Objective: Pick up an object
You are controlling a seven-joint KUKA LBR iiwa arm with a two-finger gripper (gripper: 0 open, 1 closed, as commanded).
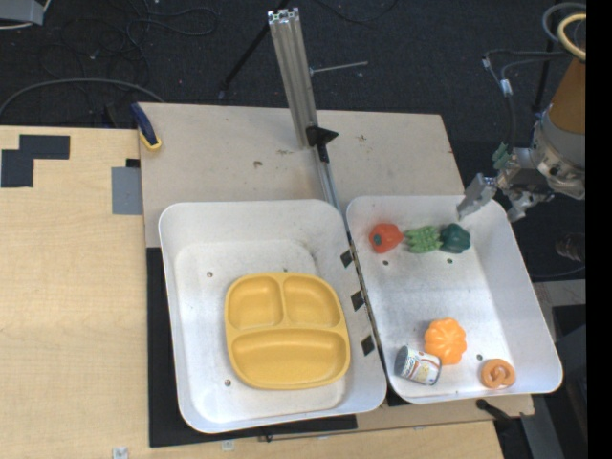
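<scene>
The right bin (521, 285) holds several small objects. A red tomato (385, 238), a light green vegetable (421, 240) and a dark green item (455, 238) lie in a row near its far edge. An orange pepper (445, 339), a small can (418, 365) on its side and an orange ring (496, 374) sit near the front. My gripper (495, 202) hovers over the bin's far right corner, up and to the right of the dark green item. Its fingers stand open with nothing between them.
The left bin (191, 285) holds a yellow divided plate (285, 331). An aluminium post (295, 75) rises behind the bins, with a black clamp at its foot. Black clips line the seam between the bins. A wooden bench surface (67, 285) lies to the left.
</scene>
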